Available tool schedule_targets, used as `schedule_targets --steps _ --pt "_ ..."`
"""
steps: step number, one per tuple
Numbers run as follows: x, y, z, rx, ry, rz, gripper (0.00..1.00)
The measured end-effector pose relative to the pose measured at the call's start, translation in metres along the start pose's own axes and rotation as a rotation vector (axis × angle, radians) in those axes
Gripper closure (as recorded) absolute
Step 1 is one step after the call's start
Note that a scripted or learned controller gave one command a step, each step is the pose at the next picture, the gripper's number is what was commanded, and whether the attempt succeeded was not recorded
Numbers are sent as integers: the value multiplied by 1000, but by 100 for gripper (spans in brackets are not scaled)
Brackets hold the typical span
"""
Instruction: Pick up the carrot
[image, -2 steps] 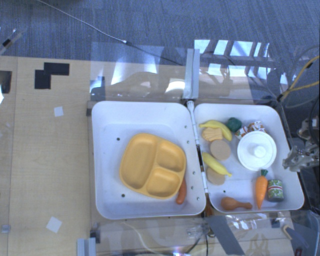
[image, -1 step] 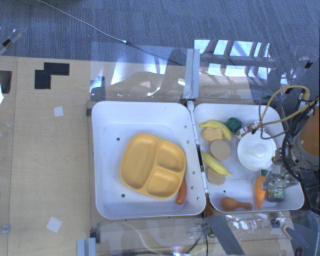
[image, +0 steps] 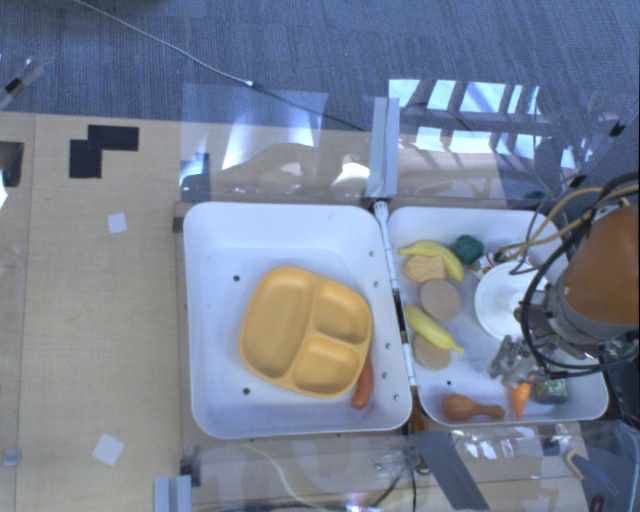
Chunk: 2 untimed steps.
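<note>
A small orange carrot (image: 520, 399) lies near the front edge of the right bin (image: 590, 405), its tip pointing toward the front. My gripper (image: 513, 368) hangs just above and behind it, under the arm's orange band (image: 605, 265). The arm covers the bin's right part, and the gripper's grey metal parts touch or nearly touch the carrot's upper end. I cannot tell whether the carrot is gripped. A longer orange-red piece (image: 362, 385) lies in the left bin (image: 215, 300) against the front right corner of the yellow divided plate (image: 305, 330).
The right bin also holds two bananas (image: 432, 325), two tan round pieces (image: 439, 298), a dark green item (image: 467, 248), a white plate (image: 497, 300), a brown drumstick (image: 468, 407) and a small greenish item (image: 551, 388). Cables loop above the arm.
</note>
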<state>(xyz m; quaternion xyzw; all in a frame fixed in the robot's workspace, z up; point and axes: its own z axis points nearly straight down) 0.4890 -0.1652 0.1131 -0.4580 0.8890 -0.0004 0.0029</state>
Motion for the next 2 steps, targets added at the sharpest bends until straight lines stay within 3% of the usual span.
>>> schedule_targets --steps 1,2 --pt "-3 3 20 -2 1 -314 100" --pt "-7 -27 -54 9 0 -232 100"
